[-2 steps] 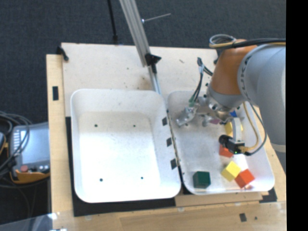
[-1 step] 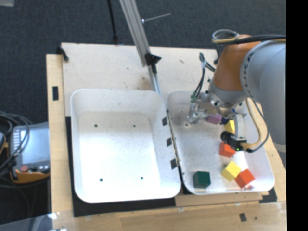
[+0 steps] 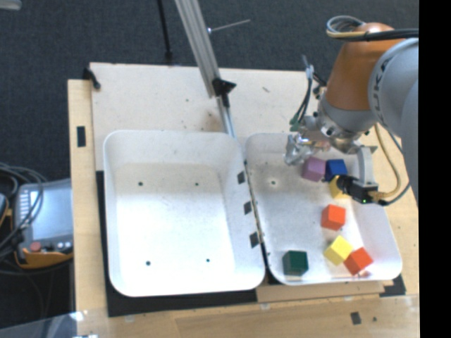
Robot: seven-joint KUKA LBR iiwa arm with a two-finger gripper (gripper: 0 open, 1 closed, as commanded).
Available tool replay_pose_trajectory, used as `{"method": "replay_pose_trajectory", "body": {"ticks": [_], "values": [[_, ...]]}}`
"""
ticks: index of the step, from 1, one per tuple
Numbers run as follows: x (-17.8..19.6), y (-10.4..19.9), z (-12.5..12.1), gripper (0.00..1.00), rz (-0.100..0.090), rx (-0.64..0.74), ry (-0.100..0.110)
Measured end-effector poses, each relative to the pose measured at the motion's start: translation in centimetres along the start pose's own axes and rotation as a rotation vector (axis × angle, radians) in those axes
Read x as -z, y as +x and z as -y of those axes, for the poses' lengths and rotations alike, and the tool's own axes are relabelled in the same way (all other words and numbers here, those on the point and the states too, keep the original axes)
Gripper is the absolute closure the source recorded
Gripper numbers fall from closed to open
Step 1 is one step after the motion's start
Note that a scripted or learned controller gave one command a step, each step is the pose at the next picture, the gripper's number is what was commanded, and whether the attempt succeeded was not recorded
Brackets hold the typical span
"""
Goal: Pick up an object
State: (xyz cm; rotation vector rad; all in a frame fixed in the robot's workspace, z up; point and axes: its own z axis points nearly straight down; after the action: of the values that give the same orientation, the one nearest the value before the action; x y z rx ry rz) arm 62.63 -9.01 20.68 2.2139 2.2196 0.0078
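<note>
Nothing lifted yet: the two-finger gripper [image 3: 308, 148] hangs low, its grip impossible to tell, just above-left of the small purple cube [image 3: 314, 169], which rests in the right white bin [image 3: 282, 210]

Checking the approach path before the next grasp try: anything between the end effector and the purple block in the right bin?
Nothing visible. The end effector sits at the back of the right bin, just left of the purple block, with bare bin floor between. The blue block crowds the purple block's right side, away from the approach.
</note>
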Motion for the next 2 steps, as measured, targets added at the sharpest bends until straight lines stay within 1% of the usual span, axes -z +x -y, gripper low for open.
{"method": "replay_pose_trajectory", "body": {"ticks": [1, 2], "values": [[3.7, -0.1, -0.2, 1.0, 0.0, 0.0, 0.002], [4.5, 5.4, 1.9, 1.0, -0.003, 0.004, 0.007]]}}
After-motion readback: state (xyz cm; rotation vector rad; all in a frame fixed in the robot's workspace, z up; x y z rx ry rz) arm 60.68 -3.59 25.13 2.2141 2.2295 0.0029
